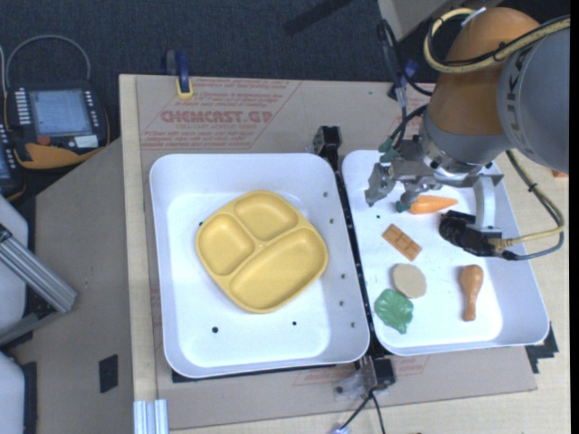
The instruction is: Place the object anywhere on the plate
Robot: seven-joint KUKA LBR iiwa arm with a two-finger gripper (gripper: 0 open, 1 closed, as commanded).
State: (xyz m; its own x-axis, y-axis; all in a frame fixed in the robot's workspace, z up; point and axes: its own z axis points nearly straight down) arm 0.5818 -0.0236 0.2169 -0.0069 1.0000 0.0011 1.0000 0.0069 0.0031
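carrot (432,205) lying left-right, beside tool (391,193)

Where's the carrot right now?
The carrot lies in the right bin, near its far end, just right of the pincer and above the brown cracker.

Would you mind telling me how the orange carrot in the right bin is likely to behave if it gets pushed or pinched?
The carrot looks rounded and tapered, so a side push would probably roll it in an arc. Its smooth, toy-like surface suggests something stiff, light and possibly slippery. It lies close beside the gripper on the bin floor, so a nudge could shift it.
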